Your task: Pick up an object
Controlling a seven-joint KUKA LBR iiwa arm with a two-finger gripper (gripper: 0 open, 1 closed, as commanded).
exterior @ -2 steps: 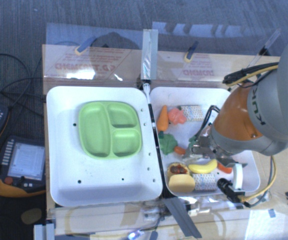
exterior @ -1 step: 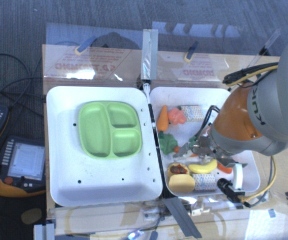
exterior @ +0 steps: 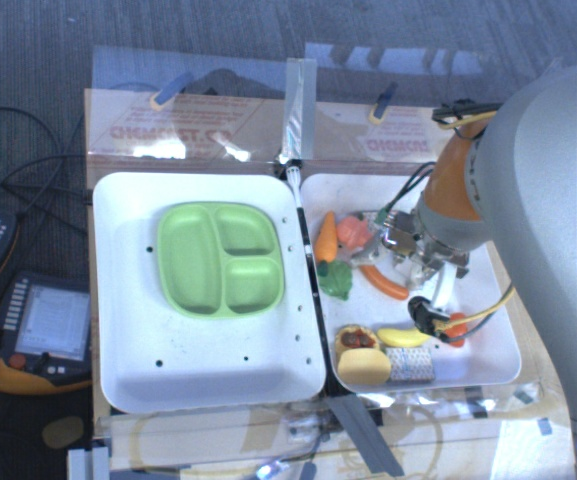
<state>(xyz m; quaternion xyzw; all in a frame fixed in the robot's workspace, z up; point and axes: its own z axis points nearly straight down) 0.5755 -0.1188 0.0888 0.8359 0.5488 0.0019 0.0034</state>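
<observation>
Down in the right bin point(exterior: 488, 368), the tool point(exterior: 430, 286) hangs low over the toy food, though whether it grips anything cannot be told. Near that bin's left wall lie an orange carrot point(exterior: 326, 236), a pink piece point(exterior: 352, 232) and a green leafy piece point(exterior: 336, 280). Just beside the tool lies a long orange chilli point(exterior: 383, 282). Along the bin's front edge sit a yellow banana point(exterior: 404, 337) and a bun-like toy point(exterior: 362, 360). The left bin point(exterior: 128, 368) carries a green divided plate point(exterior: 220, 258).
</observation>
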